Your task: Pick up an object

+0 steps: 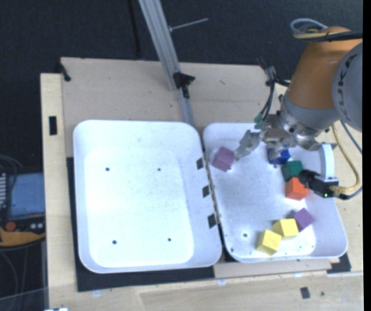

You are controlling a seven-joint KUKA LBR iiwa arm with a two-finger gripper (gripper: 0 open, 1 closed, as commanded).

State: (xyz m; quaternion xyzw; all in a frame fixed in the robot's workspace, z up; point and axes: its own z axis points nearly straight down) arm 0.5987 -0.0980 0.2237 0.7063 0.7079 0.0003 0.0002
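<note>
My gripper (236,153) reaches in from the right over the left part of the right bin (250,196). A mauve block (223,159) sits at its tips, gripped between the fingers (245,145), close to the bin's left wall. The gripper is shut on this block. Under the wrist lie a blue block (280,155), a green block (292,169) and an orange block (295,188). Near the bin's front are two yellow blocks (286,227) (269,241) and a purple block (303,218).
The left bin (136,193) stands beside the right one, their walls meeting near the gripper. A slanted metal rail (162,37) rises from behind the bins. Cables hang off the wrist (333,186) over the right bin's right side.
</note>
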